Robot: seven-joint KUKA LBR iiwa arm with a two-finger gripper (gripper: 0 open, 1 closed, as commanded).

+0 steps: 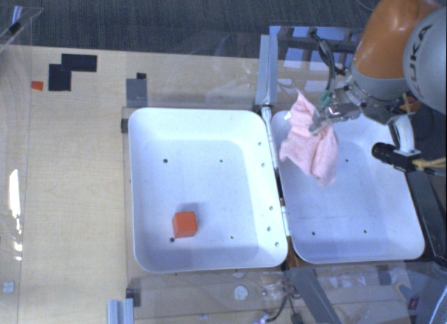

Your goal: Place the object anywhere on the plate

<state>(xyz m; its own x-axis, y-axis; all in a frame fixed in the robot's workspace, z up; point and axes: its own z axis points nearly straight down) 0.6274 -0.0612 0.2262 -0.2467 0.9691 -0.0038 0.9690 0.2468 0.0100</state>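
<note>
Our hand pinches the pink cloth, dangling over the right bin. We judge the thin grip could slip, dropping it early.

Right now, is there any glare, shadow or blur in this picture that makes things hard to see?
In the camera view, light is even and focus fair; the orange block reads crisply in the left bin. White streaks of glare lie at the left edge. The pink cloth hangs from the gripper over the right bin, with faint shadow beneath.
</note>
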